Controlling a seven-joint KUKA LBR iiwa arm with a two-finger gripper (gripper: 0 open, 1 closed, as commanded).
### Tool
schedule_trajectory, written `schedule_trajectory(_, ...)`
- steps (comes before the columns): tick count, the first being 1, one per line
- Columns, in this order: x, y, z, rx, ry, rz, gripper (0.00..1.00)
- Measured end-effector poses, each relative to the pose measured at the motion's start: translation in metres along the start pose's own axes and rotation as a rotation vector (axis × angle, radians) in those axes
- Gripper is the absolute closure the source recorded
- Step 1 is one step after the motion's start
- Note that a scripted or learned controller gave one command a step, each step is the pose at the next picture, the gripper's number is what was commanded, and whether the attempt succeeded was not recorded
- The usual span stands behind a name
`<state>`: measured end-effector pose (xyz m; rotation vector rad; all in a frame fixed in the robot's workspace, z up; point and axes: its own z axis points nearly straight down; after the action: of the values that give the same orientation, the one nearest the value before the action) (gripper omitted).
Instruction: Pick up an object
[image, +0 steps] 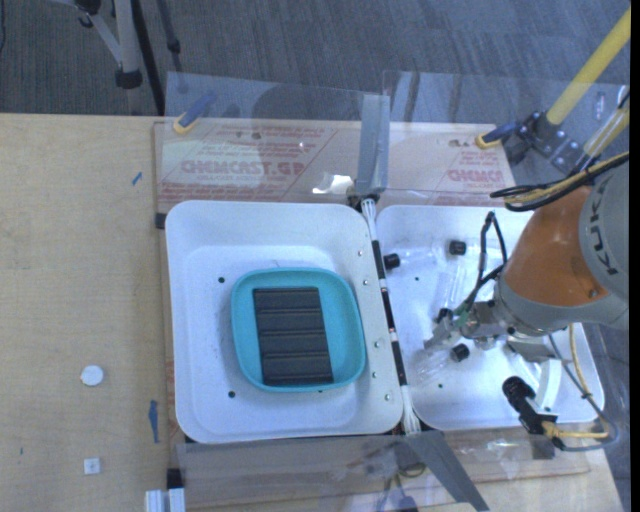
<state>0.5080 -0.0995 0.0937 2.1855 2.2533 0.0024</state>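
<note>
Pale wooden worktop (70, 250) with two white bins: in the left bin (190, 300), a teal tray (345, 330) cradling a dark ribbed block (292, 336), well apart from the arm. Further right, in the right bin (440, 405), clear black-capped pieces (448, 290) lying scattered, the likely target, with the end effector (458, 330) low among them; cannot tell whether clenched or released, nor whether anything is held. Could well close on nothing, or slip off a slick, see-through piece and skid it toward the bin wall.
</note>
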Motion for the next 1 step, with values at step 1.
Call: schedule_trajectory(1,-0.0022,0.0003,-0.0096,-0.003,-0.001,0.005,1.00)
